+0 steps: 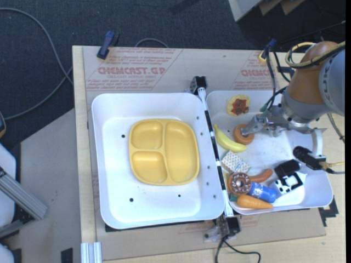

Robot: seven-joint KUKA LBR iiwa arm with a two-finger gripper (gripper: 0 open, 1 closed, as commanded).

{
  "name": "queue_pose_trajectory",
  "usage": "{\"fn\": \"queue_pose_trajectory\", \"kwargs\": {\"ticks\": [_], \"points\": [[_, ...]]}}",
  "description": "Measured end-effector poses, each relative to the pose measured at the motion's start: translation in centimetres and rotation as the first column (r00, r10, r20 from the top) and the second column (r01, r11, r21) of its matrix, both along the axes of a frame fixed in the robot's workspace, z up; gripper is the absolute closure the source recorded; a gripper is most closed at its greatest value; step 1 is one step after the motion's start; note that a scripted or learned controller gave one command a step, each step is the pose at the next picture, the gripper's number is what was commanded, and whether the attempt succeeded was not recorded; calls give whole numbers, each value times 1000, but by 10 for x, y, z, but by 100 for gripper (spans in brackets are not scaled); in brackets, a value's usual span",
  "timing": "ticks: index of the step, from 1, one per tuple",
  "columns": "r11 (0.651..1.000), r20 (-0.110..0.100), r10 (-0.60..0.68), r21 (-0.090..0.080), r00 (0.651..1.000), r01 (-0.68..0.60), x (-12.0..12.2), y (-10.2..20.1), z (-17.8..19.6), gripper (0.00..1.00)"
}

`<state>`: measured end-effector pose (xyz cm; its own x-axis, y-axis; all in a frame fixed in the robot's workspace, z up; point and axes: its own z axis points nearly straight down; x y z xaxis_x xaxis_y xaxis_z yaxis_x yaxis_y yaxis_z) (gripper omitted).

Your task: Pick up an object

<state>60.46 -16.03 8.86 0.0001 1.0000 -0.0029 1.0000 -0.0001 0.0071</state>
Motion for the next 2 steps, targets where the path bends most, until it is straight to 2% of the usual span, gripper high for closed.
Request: {"fn": "queue_pose_trajectory", "kwargs": {"ticks": [1,2], "points": [[1000,4,0,2,1000,0,0,66,1,0],[1000,7,-1,2,1000,1,-19,64,1,0]]}}
